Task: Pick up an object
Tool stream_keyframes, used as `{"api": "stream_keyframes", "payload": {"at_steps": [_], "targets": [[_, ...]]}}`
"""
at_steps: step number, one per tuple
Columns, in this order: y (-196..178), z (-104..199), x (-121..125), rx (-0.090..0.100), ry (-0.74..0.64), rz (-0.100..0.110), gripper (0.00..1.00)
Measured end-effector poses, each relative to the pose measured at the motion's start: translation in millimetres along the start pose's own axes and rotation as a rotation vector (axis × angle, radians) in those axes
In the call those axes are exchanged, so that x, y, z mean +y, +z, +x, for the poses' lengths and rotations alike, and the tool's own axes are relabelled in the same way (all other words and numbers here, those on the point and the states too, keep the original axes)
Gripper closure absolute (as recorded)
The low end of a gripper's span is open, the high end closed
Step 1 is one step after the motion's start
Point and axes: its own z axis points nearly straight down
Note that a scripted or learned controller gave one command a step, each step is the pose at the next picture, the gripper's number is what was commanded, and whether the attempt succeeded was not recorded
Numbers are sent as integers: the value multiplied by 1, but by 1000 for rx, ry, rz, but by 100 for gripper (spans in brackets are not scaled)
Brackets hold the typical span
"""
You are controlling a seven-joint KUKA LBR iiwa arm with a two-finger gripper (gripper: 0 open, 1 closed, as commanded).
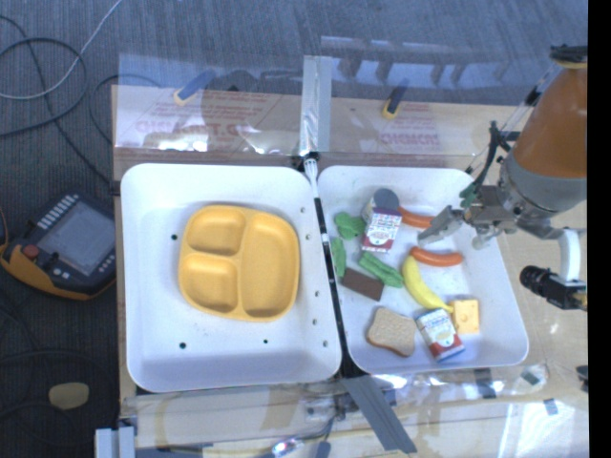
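Note:
The right bin (501, 284) holds several toy foods. Among them are a red-and-white carton (382, 230), an orange sausage (437, 257), a banana (421, 285), a bread slice (391, 332), a cheese wedge (466, 313), a small can (439, 335), a brown bar (361, 282) and green pieces (383, 271). My gripper (461, 227) hangs over the bin's upper right part, just above the orange sausage. Its fingers are spread open, with nothing between them. A second orange sausage (416, 218) lies to the gripper's left.
The left bin (143, 332) carries a yellow divided plate (239, 260). A ridge (325, 256) separates the two bins. A pendant (67, 246) rests on the floor at the left. A black fitting (549, 284) sticks out beside the right bin's right wall.

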Motion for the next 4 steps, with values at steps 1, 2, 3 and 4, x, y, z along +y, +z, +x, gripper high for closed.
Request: {"api": "stream_keyframes", "payload": {"at_steps": [1,2,3,4], "targets": [[129,-5,24,-3,4,-1,0],[40,2,28,0,-122,-1,0],[-61,21,70,-5,112,0,0],[-87,-10,64,-4,177,-1,0]]}}
